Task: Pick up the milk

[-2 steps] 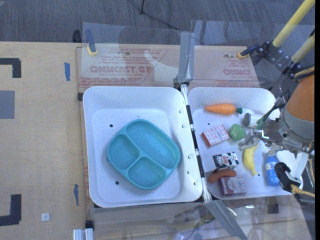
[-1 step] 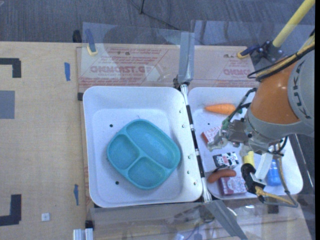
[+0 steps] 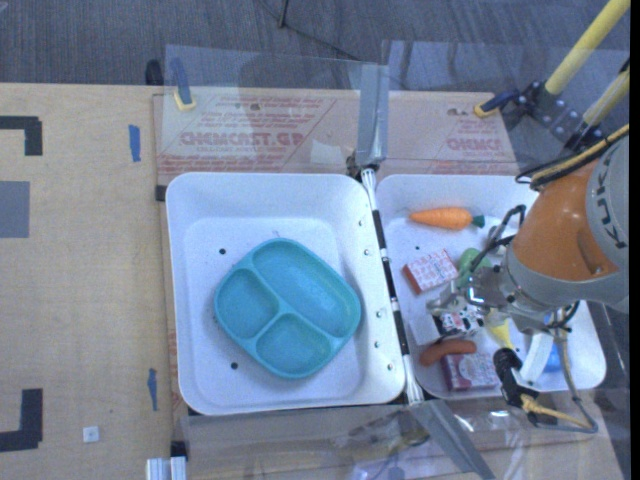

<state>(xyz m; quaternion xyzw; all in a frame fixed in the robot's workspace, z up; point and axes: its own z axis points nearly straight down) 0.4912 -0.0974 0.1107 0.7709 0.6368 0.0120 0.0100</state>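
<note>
Milk (image 3: 461, 321) beneath lowered end effector (image 3: 468, 303)

My pale wooden tabletop (image 3: 80, 298) carries black tape marks (image 3: 28, 136); grey carpeted floor (image 3: 120, 18) lies beyond, evenly lit.

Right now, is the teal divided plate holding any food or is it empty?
Empty. The teal divided plate lies flat in the left bin, and all three compartments show bare teal; the food items lie in the right bin.

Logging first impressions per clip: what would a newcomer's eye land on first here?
Likely the teal divided plate, alone in the left bin. Next, the grey-and-orange arm over the crowded right bin, with an orange carrot near that bin's far edge.
</note>
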